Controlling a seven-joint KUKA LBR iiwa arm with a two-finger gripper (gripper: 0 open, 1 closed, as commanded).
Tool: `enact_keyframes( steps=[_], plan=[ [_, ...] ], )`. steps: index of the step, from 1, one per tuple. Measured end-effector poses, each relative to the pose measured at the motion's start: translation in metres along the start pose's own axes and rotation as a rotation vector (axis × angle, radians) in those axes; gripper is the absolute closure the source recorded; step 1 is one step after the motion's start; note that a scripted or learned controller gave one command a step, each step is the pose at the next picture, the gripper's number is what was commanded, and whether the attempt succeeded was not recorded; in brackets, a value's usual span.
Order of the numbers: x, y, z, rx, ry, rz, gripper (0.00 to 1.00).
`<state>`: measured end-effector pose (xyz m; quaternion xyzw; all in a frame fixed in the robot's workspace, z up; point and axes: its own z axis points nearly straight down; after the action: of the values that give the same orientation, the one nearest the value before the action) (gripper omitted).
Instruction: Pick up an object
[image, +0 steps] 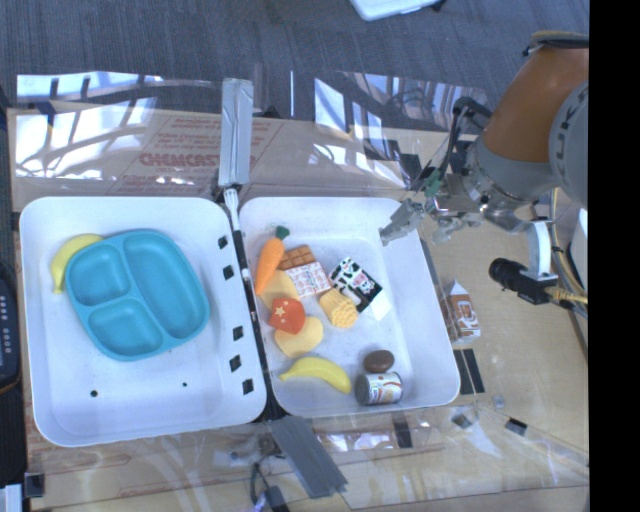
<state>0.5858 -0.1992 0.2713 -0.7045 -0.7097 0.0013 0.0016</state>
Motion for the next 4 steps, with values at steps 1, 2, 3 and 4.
enact_keyframes(
  steps=[1,2,3,4],
  plan=[
    [-0.009,0.04,-0.026,-0.005,-0.002,-0.164,0.0],
    [0.006,-0.002,0.148,0.01,0.005,-0.265,0.0],
    [0.011,0.016,0.173,-0.009,-0.003,-0.284,0.0],
    [0.012,0.018,0.161,-0.013,-0.003,-0.287,1.0]
  ],
)
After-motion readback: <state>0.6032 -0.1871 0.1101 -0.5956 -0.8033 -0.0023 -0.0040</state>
